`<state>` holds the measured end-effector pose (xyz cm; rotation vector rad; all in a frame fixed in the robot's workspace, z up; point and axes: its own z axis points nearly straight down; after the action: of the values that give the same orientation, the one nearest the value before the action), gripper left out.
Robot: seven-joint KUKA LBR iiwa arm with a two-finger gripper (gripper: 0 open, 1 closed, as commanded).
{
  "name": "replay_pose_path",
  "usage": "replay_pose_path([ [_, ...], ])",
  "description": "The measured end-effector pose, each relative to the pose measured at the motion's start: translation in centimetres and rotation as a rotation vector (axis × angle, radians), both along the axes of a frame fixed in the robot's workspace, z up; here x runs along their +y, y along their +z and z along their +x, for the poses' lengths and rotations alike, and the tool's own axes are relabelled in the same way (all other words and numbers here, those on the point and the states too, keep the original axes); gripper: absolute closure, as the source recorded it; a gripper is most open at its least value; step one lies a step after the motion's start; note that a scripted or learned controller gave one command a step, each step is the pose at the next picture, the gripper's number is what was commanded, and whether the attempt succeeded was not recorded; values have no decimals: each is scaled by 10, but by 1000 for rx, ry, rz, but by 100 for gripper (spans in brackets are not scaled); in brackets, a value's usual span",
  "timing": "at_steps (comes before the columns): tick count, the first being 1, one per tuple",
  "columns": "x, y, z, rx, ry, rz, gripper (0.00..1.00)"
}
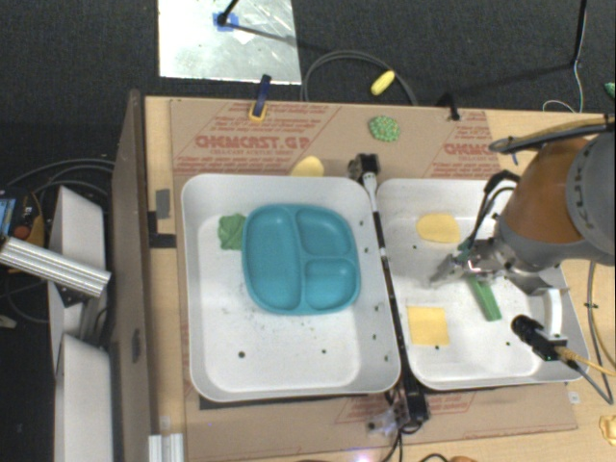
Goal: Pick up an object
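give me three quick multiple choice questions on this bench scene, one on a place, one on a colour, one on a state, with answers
1. Where does the teal divided plastic tray lie?
A. in the left white bin
B. in the right white bin
C. on the cardboard behind the bins

2. What colour is the flat square piece near the front of the right bin?
A. red
B. yellow
C. blue

3. How does the teal tray sit?
A. flat, compartments facing up
B. flipped upside down
C. standing on its edge

Answers
1. A: the teal divided plastic tray rests on the floor of the left white bin.
2. B: the flat square piece in the right white bin is yellow.
3. A: its compartments show open from above.
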<state>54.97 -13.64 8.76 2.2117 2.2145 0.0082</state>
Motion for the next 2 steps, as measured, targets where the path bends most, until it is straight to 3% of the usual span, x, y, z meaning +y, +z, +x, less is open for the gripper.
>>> replay_pose_path([
  [1,-2,12,2,-6,-1,-4,100],
  [2,102,102,36,2,13,7,100],
])
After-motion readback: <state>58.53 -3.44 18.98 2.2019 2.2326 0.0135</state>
